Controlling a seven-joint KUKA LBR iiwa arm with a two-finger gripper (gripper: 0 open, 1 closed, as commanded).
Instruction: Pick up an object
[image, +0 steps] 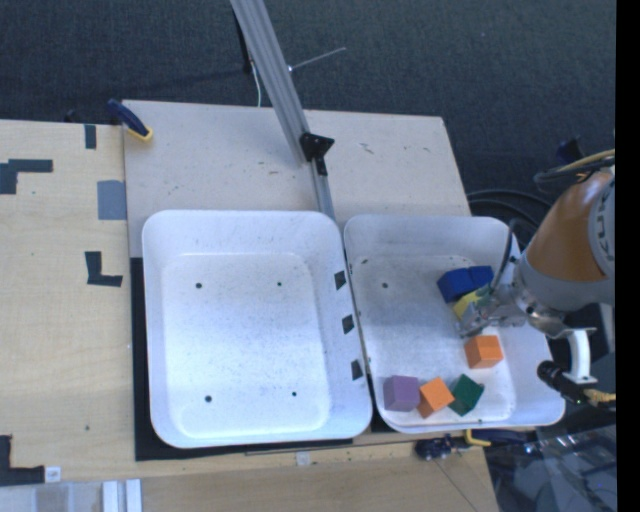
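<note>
Lower right of frame, right white bin (420, 235): purple cube (401, 392), orange cube (435, 396), green block (466, 394). Second orange cube (485, 351) just below gripper (478, 312); grip cannot be told. Cubes likely light, rigid; grasp flat opposite faces.

The end effector (478, 312) is seen low in the right bin (400, 260), beside a blue block (462, 281); an orange cube (485, 351) lies nearby.
</note>
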